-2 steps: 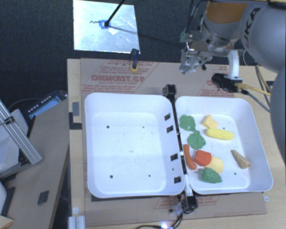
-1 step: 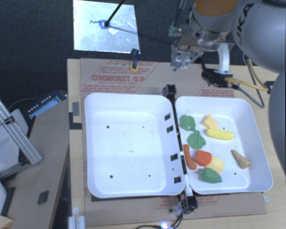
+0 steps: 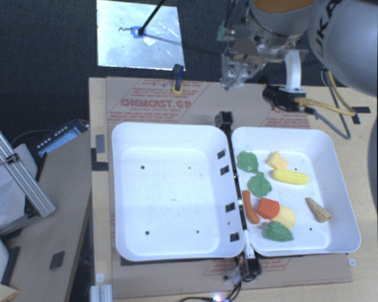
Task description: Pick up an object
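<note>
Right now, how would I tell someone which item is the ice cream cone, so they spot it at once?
Look in the right-hand bin, the one holding toy food. The cone lies alone near its right wall, apart from the cluster beside the divider. It is the only tan, pointed piece; the nearby corn cob is yellow and rounded.

Grey, rounded arm [image 3: 345, 35] casing with dark lettering partly visible on the shell. Orange band [image 3: 280, 5] above the wrist, then a silvery metal collar. Below it a cluttered metallic gripper [image 3: 234, 75] assembly with small green parts on its left side. White bracket on the right of the wrist; yellow and grey cables [image 3: 331, 106] trailing right.
</note>
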### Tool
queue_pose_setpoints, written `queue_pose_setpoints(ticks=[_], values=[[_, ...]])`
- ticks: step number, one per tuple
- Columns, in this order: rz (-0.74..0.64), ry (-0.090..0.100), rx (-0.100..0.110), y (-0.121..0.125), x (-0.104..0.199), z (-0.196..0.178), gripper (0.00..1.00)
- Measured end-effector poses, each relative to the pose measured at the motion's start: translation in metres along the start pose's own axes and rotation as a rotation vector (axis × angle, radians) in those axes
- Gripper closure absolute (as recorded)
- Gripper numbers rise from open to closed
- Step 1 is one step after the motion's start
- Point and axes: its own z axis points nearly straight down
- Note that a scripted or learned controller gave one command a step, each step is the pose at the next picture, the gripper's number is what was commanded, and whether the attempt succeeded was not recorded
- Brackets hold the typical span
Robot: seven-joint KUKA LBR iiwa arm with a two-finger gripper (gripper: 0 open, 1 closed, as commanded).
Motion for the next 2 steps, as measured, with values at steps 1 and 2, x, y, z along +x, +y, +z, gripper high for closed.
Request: queue_pose_setpoints(ticks=[1, 2], values=[[-0.001, 0.002, -0.001, -0.031, 0.033, -0.035, 1.0], [0.001, 0.001, -0.001, -0.053, 0.046, -0.079, 1.0]])
